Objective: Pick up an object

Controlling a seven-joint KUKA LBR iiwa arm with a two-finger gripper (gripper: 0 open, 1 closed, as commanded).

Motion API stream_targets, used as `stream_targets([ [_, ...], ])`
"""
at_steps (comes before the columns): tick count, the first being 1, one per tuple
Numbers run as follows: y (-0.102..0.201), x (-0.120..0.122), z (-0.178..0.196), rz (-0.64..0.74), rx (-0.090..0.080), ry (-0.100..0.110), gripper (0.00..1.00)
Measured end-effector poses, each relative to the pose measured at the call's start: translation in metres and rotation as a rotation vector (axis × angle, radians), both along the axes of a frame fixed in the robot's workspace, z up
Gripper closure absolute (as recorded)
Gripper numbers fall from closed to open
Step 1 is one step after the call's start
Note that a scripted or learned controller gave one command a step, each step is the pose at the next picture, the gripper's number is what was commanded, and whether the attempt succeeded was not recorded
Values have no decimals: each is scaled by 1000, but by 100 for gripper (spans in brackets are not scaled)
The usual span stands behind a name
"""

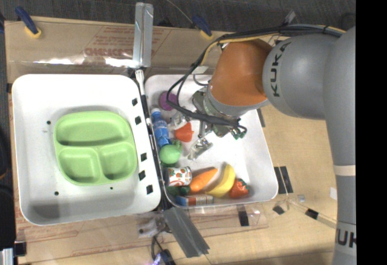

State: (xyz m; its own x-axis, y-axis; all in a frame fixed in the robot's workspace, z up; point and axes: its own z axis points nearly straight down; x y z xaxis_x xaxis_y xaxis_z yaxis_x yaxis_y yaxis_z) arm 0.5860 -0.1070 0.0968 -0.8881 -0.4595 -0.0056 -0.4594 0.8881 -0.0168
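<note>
My gripper (203, 144) reaches down into the right bin (261, 155) from under the orange wrist band, near the bin's middle. Just to its left lie a small orange-red piece (183, 132) and a green ball (170, 154). A blue bottle (160, 129) lies along the bin's left wall, with a purple object (167, 100) behind it. Along the front wall sit a small printed can (178, 176), an orange carrot-like piece (203, 179), a yellow banana (225, 179), a red piece (240, 189) and a marker (196, 200). I see nothing held in the gripper.
The left bin (30, 137) holds a green divided tray (95, 147). A metal bar (143, 34) stands upright behind the wall between the bins. The arm's grey body (308, 76) covers the right bin's far right corner. Cables run across the wrist.
</note>
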Motion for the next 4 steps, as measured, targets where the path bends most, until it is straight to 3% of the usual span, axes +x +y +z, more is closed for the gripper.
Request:
stream_targets([
  [1,5,-69,2,-171,5,-11,0],
  [2,5,-76,4,-256,0,-23,0],
  [3,3,-68,0,-287,-1,-4,0],
  [4,2,-53,-1,-299,1,-2,0],
])
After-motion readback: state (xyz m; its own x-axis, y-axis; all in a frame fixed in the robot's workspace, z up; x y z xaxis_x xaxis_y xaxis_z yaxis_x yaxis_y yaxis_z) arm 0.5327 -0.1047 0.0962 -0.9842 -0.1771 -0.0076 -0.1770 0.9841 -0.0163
